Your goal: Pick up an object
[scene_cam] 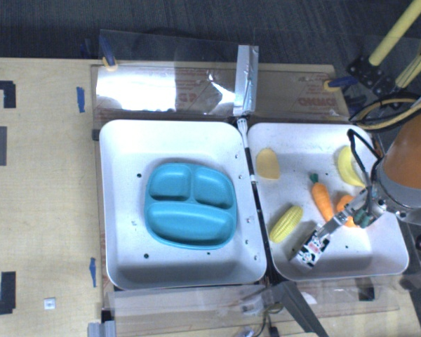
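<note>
The two-finger gripper (313, 248) hangs low in the shallow white right bin (386, 262), near the yellow toy corn cob (285, 222) and orange toy carrot (323, 201) — whether it is open cannot be judged. It should centre squarely over one toy before closing.

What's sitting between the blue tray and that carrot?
In the camera view, a toy corn cob lies between the blue divided tray and the carrot, past the rims where the two bins meet.
</note>
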Controlling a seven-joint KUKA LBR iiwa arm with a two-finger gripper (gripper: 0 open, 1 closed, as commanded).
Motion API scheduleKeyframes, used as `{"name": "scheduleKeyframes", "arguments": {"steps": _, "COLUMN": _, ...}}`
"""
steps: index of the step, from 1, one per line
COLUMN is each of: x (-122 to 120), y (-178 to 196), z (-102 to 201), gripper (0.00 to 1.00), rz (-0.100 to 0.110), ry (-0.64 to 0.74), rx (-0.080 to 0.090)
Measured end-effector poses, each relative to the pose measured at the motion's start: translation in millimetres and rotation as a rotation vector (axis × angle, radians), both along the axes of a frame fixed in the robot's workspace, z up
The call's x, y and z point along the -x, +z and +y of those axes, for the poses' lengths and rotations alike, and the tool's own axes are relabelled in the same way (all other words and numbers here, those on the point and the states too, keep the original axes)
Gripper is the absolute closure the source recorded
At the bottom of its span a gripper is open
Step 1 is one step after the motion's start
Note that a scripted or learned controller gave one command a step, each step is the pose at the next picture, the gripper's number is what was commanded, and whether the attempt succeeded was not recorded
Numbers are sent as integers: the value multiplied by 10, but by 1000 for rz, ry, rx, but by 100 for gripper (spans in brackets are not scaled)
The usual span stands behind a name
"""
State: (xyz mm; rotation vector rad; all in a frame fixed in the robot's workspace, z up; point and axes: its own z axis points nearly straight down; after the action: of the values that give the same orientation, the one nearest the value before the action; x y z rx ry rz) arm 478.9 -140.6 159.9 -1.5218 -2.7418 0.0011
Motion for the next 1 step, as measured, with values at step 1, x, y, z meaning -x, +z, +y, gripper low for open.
{"name": "scheduleKeyframes", "arguments": {"steps": 1, "x": -376, "y": -462, "z": 7, "gripper": 0, "rz": -4, "ry": 30, "rx": 1}}
